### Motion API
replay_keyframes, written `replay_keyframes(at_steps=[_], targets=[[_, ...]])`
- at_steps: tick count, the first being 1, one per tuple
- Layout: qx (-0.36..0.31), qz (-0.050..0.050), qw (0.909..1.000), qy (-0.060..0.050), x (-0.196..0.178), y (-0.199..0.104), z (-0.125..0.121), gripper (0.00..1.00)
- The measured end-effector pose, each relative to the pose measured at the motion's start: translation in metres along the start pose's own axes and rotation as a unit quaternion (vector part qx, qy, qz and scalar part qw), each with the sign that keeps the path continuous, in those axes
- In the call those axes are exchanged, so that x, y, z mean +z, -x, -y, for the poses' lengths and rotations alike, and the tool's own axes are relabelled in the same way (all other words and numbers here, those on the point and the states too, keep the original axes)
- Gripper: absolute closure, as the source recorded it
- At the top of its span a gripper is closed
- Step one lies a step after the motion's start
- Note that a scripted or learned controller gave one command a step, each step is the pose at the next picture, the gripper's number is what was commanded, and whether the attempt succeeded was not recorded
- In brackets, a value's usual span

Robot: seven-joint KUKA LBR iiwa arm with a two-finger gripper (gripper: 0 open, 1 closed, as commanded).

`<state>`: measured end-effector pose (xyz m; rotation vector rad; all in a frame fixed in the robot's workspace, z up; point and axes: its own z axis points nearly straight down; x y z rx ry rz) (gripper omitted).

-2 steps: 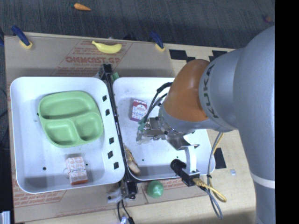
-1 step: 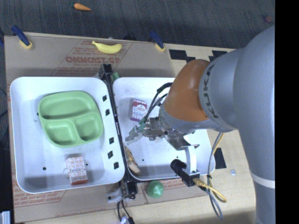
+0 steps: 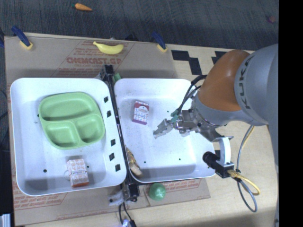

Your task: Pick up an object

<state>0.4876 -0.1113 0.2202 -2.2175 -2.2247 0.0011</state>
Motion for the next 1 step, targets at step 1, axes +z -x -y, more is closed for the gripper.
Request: replay_keyframes(at_steps=[1], targets=[[-0.002,-0.001,1.0000,-0.001,0.0288,-0.0781,0.0108,0.00]])
